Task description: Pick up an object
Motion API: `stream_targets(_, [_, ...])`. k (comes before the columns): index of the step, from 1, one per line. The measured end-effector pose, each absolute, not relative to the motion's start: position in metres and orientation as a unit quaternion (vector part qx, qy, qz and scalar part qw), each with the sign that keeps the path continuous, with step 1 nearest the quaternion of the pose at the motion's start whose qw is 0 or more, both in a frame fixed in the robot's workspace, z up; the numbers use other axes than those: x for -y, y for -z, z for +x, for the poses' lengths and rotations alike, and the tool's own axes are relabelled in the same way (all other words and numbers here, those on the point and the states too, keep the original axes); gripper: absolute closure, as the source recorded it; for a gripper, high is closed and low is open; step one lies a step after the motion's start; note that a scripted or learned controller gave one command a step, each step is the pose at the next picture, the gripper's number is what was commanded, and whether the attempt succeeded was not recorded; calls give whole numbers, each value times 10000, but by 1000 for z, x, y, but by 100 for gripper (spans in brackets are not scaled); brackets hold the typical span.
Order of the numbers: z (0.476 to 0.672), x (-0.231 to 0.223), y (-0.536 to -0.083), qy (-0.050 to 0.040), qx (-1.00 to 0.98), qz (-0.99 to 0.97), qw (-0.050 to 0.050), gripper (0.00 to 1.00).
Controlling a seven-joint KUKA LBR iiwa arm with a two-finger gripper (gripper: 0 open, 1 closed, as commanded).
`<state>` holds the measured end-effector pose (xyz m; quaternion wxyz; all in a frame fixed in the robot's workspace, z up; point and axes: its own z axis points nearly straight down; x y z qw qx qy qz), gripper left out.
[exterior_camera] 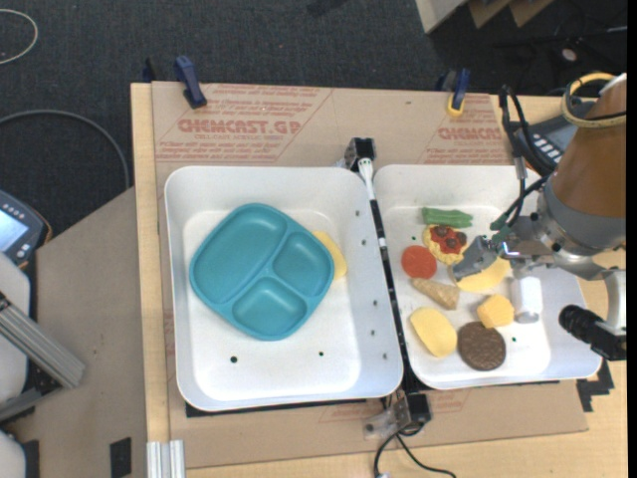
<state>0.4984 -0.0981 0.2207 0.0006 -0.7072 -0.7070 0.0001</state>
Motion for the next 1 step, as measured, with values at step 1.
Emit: stream_targets(1, [486,117,-102,44,7067,-7074,-105,0])
